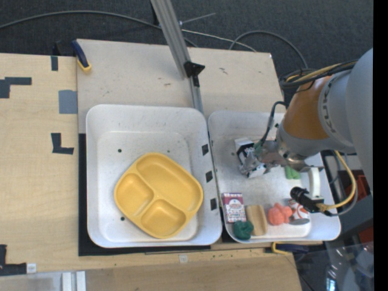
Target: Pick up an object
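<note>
A pale wooden bench [36, 162] bears two shallow white bins — the arm's two-finger gripper [250, 160] hovers low in the right bin [233, 126].
Whether it is parted or closed, I cannot tell; candidates — small red carton [233, 207], green lump [243, 229], orange soft toy [279, 214] — lie along the near edge, so centre over one before descending.

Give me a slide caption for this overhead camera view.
Gripper lowered into the right bin above a row of small items; yellow tray sits in the left bin.

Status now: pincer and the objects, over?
Pincer low over right bin, nothing seen held. Objects along its near edge. Yellow tray in left bin.
</note>
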You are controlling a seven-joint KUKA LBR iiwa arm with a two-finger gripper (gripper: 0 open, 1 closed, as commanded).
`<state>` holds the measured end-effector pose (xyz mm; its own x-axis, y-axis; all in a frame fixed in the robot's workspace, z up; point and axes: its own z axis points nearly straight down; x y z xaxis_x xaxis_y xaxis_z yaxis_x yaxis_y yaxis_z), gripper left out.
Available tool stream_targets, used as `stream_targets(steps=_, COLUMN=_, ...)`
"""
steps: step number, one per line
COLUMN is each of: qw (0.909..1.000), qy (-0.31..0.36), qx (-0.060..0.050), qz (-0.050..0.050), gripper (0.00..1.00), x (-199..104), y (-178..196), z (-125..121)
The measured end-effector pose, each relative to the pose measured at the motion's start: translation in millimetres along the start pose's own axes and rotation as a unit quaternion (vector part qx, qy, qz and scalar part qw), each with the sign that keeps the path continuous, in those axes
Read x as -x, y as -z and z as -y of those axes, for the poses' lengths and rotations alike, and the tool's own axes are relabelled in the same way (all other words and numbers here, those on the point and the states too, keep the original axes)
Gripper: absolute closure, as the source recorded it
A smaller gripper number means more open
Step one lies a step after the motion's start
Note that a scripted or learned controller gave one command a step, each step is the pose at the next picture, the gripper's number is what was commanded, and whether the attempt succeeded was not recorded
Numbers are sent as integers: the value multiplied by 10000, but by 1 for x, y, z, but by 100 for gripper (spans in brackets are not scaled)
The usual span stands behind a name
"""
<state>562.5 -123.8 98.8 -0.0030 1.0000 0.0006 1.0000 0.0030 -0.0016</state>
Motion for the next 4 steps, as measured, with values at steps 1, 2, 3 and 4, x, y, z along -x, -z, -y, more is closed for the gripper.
stream_targets(steps=1, qw=10000, qy=-12, qx=17, qz=5, gripper=100, x=3, y=48, z=8)
stream_targets(steps=2, qw=10000, qy=-13, qx=23, qz=8, gripper=100, x=9, y=97, z=15)
stream_targets(steps=3, qw=10000, qy=-6, qx=23, qz=7, gripper=100, x=8, y=141, z=19)
stream_targets(steps=4, qw=10000, qy=-5, qx=29, qz=9, gripper=100, x=8, y=188, z=18)
